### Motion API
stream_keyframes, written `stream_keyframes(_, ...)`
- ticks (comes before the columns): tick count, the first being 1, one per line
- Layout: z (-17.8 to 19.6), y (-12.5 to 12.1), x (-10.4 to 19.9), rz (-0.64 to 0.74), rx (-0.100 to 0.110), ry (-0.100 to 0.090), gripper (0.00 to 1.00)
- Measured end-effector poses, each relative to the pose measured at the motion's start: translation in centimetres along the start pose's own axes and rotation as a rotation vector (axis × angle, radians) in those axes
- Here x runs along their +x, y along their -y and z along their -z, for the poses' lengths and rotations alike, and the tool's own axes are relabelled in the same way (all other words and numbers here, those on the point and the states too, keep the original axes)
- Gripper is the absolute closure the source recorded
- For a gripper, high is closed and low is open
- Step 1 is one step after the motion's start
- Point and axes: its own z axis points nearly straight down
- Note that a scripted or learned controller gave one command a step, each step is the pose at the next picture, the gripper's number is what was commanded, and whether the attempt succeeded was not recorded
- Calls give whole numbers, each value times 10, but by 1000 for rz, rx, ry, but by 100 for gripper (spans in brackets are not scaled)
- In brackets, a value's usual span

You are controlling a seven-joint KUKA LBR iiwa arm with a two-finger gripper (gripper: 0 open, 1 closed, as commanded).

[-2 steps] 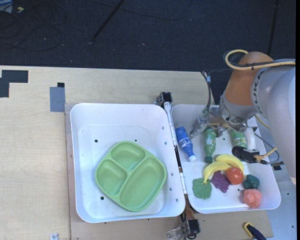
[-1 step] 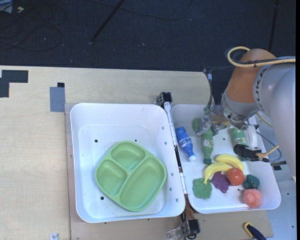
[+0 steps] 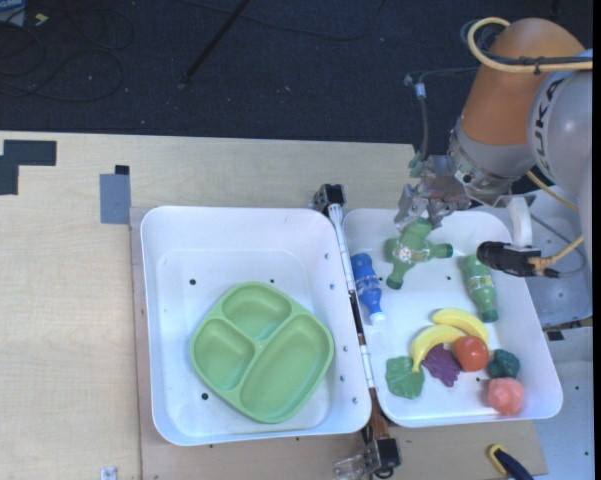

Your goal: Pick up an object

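While the grey arm with its orange band reaches in from the right, its gripper (image 3: 427,211) hangs over the far end of the right-hand bin (image 3: 540,383), directly above a green toy figure (image 3: 412,249). The figure is a small plastic shape with stubby limbs sticking out and a pale round patch at its middle; its top touches or sits just under the fingertips, and whether the fingers are apart or closed on it cannot be told.

The same bin holds a blue bottle (image 3: 366,284) lying by the left wall, a green bottle (image 3: 479,287) on the right, a yellow banana (image 3: 446,332), a red tomato (image 3: 470,352), a purple piece (image 3: 441,365), a green leaf shape (image 3: 404,378), a dark green lump (image 3: 503,364) and a pink fruit (image 3: 505,395), clustered at the near end.

The left-hand bin (image 3: 160,268) holds a light green divided plate (image 3: 262,350) with three compartments.
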Motion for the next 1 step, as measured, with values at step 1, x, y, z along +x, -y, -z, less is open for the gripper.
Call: stream_keyframes(1,20,35,54,0,5,-1,100)
